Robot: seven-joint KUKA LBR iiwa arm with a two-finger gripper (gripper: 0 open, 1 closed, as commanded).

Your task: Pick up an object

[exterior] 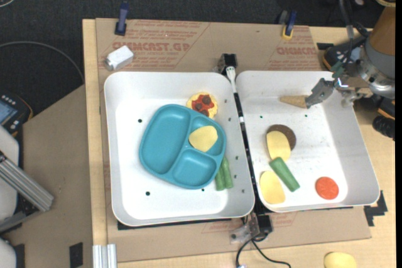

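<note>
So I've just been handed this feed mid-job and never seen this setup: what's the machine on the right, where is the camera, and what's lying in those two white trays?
One fixed camera looks down at a slant on a bench. The grey arm with an orange band reaches in from the right; its end effector hangs over the right bin's far end, beside a tan cone-like piece. I can't tell whether it grips anything.

The right bin also holds a brown disc with a yellow piece on it, a green stick, a pale yellow piece and an orange-red disc.

The left bin holds a blue divided plate with a yellow piece in one compartment, a small tart-like toy and another green stick.
</note>
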